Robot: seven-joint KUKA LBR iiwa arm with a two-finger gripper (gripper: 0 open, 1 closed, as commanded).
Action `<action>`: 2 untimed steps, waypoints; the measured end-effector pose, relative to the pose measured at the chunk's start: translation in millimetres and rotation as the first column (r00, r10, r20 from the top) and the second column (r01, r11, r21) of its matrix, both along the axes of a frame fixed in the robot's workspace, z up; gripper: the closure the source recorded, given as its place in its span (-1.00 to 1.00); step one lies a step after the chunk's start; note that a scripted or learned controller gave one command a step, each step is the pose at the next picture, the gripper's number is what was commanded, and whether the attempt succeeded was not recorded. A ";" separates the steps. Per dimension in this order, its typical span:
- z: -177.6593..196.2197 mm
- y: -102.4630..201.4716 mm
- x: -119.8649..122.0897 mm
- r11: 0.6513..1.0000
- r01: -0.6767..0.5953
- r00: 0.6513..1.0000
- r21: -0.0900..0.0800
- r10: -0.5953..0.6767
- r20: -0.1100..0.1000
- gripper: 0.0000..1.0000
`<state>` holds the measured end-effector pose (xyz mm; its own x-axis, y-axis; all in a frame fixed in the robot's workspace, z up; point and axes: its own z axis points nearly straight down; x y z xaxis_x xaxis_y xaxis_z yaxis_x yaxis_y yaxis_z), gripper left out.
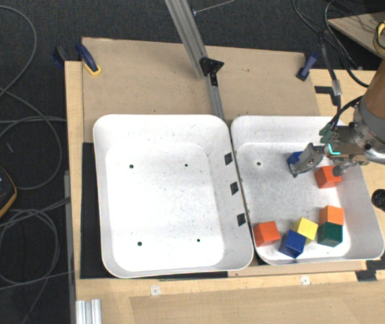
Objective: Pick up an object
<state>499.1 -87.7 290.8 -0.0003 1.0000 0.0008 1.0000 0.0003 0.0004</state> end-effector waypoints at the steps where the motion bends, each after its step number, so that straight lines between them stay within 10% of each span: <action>1: -55.0 -9.6 -3.2 1.000 0.002 1.000 0.001 -0.002 -0.008 -1.00; 2: -98.9 -3.7 -4.6 1.000 0.001 1.000 0.002 -0.001 -0.008 -1.00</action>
<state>494.5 -91.4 191.9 0.0002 1.0000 0.0027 1.0000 -0.0002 -0.0075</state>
